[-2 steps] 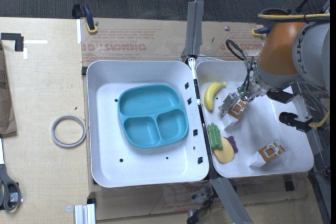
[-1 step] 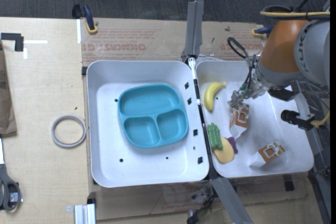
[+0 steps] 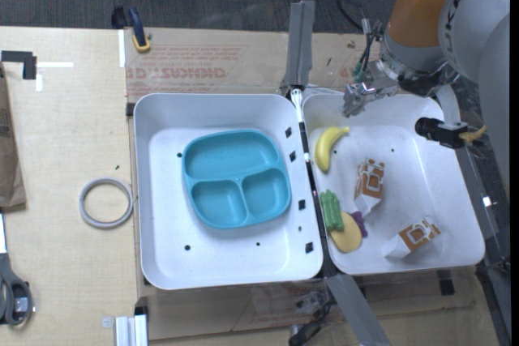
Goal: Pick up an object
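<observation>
A banana (image 3: pixel 328 147) lies near the left wall of the right bin (image 3: pixel 454 198), with the gripper (image 3: pixel 358 96) above the bin's far rim.

Whether the gripper is open or closed cannot be told. The bin also holds two small cartons (image 3: pixel 371 181) (image 3: pixel 419 234) and a green and yellow toy (image 3: pixel 339 223). The left bin (image 3: pixel 154 198) holds a blue divided tray (image 3: pixel 236 179). A tape ring (image 3: pixel 106 202) lies on the wooden bench (image 3: pixel 57 142); dark carpet lies beyond.
</observation>
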Robot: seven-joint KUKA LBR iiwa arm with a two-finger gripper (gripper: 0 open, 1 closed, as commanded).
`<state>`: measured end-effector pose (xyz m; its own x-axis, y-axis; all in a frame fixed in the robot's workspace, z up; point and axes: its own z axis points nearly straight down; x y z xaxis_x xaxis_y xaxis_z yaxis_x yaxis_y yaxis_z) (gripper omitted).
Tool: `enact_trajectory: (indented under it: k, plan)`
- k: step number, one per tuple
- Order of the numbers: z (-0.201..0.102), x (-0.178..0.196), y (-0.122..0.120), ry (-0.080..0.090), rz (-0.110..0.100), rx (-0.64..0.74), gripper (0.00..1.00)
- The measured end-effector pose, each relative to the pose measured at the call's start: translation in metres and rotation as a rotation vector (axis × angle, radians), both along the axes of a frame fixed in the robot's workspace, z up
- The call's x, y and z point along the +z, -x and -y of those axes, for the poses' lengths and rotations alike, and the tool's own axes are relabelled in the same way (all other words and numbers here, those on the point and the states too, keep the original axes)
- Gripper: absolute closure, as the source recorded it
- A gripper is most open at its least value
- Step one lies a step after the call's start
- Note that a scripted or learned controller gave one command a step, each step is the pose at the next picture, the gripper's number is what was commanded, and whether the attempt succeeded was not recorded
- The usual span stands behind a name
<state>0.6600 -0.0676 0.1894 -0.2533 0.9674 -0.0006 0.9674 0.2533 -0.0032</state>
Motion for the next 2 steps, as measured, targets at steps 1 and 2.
enact_trajectory:
  k: [1,2]
  plan:
    - [0.000,-0.001,0.000,0.000,-0.001,0.000,0.00]
    - [0.031,-0.085,-0.002,-0.002,0.009,-0.210,0.00]
